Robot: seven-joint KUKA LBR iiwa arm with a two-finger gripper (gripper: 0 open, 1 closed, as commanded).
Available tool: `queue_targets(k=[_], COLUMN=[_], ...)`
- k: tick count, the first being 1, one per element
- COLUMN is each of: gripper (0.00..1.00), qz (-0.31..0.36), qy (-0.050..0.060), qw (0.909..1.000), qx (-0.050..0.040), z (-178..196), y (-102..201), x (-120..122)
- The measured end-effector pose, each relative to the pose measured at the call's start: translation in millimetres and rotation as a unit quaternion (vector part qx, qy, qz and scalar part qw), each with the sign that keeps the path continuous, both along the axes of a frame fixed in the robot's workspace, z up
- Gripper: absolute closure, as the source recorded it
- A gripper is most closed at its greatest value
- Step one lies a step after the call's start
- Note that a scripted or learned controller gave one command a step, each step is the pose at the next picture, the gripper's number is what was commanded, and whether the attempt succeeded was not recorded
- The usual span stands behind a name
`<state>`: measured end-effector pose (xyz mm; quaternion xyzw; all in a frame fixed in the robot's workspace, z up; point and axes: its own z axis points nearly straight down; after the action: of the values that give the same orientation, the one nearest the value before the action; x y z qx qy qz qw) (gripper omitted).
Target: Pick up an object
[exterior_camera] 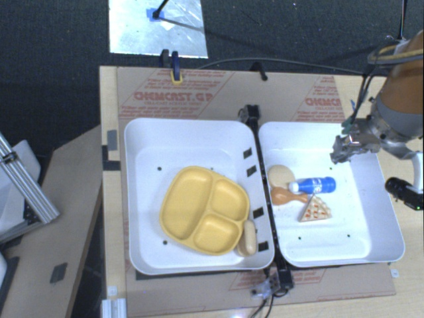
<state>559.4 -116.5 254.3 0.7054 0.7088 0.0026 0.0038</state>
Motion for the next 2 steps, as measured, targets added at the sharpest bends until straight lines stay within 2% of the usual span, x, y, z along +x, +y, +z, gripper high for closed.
queue_targets(k=[1, 2], gripper=[1.00, 1.00], qz=[0.000, 0.003], qy=[0.003, 0.003], qw=[1.0000, 1.0000], qx=[0.0005, 0.0014], z=[6.5, 11.0], y=[-0.1, 55.5], x=[1.0, 13.6])
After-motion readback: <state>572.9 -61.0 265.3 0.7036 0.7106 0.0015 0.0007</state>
